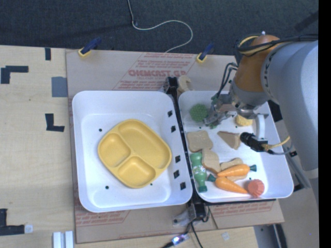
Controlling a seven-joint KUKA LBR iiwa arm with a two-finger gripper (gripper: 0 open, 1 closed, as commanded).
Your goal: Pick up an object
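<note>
Grey gripper [213, 119] low in right bin [279, 187], grip unreadable, green broccoli [198, 112] at its nine o'clock.

Grey arm [295, 97] from the right, orange-banded wrist [251, 68] bent down, pincer [213, 119] low.

Wooden bench [31, 154], cardboard sheet [150, 71], two white bins [83, 138]

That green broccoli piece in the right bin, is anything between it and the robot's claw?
Nothing visible stands between them. The gripper sits low in the right bin, right beside the broccoli, which lies in the open. The bread slice lies just below, off that path.
</note>
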